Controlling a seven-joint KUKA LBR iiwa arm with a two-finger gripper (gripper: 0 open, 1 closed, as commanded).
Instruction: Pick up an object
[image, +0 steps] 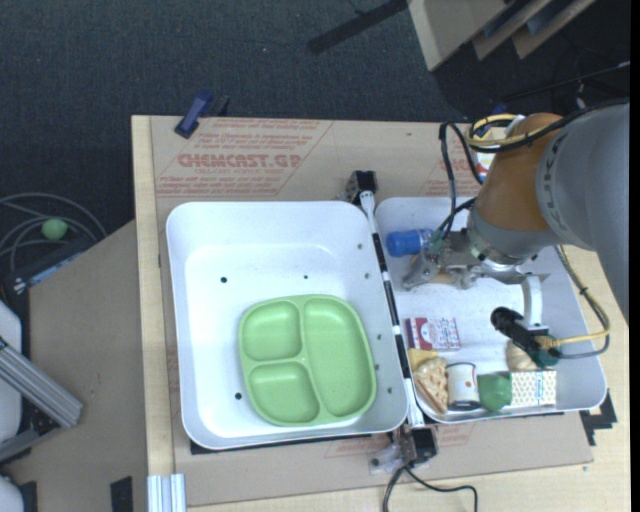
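My gripper (441, 268) is low over the far part of the right bin (590, 385), under the grey arm with its orange band. Just to its left a small blue bottle (405, 242) lies against the bin's left wall. Nearer the camera, a red and white packet (436, 332) lies flat. Along the bin's near edge sit a tan round snack (430, 378), a small can (462, 385), a green piece (493, 391) and a pale box (533, 387). Nothing shows held in the gripper.
The left bin (200, 260) holds a green divided plate (305, 358) in its near half. A black clip (363, 184) sits at the far end of the wall between the bins. A blue object (194, 115) lies on the bench at the far left.
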